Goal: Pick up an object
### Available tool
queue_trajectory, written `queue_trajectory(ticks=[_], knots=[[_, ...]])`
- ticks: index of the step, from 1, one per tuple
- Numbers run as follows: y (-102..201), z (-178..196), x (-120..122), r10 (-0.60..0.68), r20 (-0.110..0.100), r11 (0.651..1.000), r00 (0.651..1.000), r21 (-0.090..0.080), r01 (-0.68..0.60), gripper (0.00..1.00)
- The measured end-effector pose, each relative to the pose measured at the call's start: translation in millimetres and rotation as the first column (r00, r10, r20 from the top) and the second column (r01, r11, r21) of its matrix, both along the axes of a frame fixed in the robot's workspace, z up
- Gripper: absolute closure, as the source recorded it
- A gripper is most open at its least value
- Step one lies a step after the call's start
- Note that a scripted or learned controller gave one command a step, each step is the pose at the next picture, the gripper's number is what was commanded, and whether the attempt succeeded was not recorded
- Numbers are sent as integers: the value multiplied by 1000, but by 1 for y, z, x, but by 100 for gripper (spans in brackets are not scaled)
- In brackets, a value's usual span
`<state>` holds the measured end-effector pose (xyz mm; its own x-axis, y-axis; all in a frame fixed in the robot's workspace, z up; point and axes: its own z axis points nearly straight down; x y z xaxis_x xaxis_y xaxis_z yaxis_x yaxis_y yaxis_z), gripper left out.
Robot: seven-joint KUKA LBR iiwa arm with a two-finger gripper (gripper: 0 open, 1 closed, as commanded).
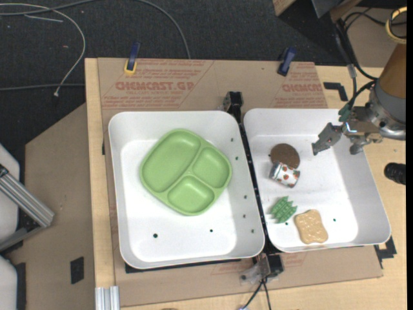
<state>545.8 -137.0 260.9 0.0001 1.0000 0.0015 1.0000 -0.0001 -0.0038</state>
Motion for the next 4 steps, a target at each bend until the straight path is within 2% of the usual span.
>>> queue_trajectory(ticks=[1, 2, 4], knots=[[0, 1, 1, 1, 3, 1000, 1000, 0, -1, 0], [3, -39, 2, 0, 1, 1000, 1000, 0, 0, 0], [-11, -132, -5, -1, -2, 1000, 1000, 1, 1, 0]])
